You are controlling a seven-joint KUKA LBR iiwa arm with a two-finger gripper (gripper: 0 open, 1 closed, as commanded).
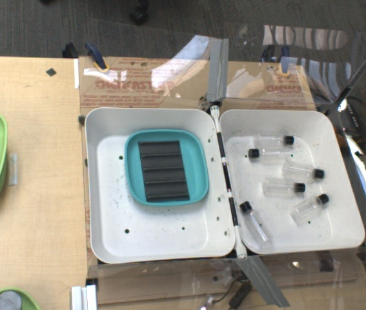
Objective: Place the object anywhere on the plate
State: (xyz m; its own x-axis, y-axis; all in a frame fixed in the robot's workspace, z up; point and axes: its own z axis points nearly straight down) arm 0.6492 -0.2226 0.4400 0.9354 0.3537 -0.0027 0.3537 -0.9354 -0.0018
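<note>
On the wooden bench point(31, 237), two white bins point(105, 231), teal plate point(199, 173) left, capped vials point(302, 187) right; grey carpet point(234, 5) behind.

Legible text: none | red print on cardboard sheet point(144, 82) behind bins: too blurred to read

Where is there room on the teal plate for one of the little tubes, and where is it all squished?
The teal plate in the left bin has a dark ridged block in its middle. Bare room is the teal rim around that block, widest on the block's right. The right bin is crowded: five clear black-capped tubes lie scattered there.
</note>
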